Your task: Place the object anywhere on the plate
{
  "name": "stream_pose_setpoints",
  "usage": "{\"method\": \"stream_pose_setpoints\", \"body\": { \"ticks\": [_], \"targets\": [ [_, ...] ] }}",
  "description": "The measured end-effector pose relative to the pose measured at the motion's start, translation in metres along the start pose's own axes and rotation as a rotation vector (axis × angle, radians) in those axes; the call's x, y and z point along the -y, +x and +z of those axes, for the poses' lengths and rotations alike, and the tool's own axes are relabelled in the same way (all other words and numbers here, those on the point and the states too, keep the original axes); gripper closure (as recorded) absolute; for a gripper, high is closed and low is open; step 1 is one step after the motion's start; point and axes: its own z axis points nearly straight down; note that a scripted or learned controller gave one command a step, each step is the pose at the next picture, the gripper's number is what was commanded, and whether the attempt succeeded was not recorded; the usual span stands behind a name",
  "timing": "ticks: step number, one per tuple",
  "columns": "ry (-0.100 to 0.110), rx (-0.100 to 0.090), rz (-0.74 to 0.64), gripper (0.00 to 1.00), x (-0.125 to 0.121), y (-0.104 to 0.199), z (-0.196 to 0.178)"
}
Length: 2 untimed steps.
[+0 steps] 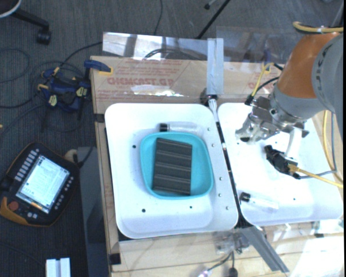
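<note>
Hovering over the right bin (311,206), gripper (251,133) grip can't tell. Risk: dark block (173,165) already fills plate (147,154); marker (176,127) at rim could roll off.

Dark ridged block (173,166) fills plate (145,154) centre; rim free; tube (179,127) possibly touching.

1. Two bins sit side by side mid-frame: left bin (121,212) and right bin (311,203).
2. In the left bin there's a plate (147,154), with a ridged block (173,165) lying on it.
3. Just behind the plate, a small tube (176,127) rests on the bin floor.
4. My gripper (249,134) hangs over the upper left of the right bin.
5. Another small tube (259,200) lies near that bin's lower left.
6. A pendant (34,182) sits on the floor, far left of frame.
7. Clamps (63,91) lie upper left.
</note>
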Motion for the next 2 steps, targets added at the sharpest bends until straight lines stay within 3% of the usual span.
{"method": "stream_pose_setpoints", "body": {
  "ticks": [1,2],
  "targets": [
    [0.003,-0.002,-0.097,1.0,0.0703,0.0416,0.0276],
    [0.003,-0.002,-0.096,0.0,0.0701,0.0411,0.0274]
  ]
}}
